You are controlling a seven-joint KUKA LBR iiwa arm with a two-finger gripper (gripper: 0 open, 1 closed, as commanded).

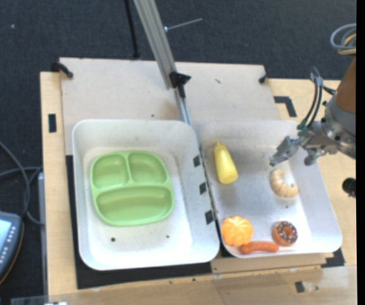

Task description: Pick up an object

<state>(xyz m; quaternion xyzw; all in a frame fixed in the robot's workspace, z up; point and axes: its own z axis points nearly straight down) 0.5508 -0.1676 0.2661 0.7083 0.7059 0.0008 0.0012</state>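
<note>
Nearest the camera: near edge of the worktop (138,284), pale wood, carrying both bins.

Left bin (84,234): holds a green divided plate (131,187), three compartments, lying flat, roughly centred.

Right bin (325,224): holds five small items. Yellow squash-like piece (225,164) at the far left of the bin, just beside the divider. Orange pumpkin-like piece (237,230) at the near left corner. Pale croissant-like pastry (284,183) toward the right, mid-depth. Chocolate doughnut (285,233) near the near edge, right of the pumpkin piece. Thin orange carrot-like piece (259,248) along the near wall, between those two and touching the pumpkin piece.

Hand (285,154): enters from the right, hovers over the far right part of the right bin. Fingers appear spread, nothing between them.

Likely target: the pastry, since it lies just near-side of the hand, close beneath its tips but apart from them. Judgement: these look like toy foods, light, probably rigid plastic or soft rubber, smooth and somewhat slippery. The pastry is curved, so a grip across its narrow middle seems safest; a grip at the tapered ends may squirt it out.
</note>
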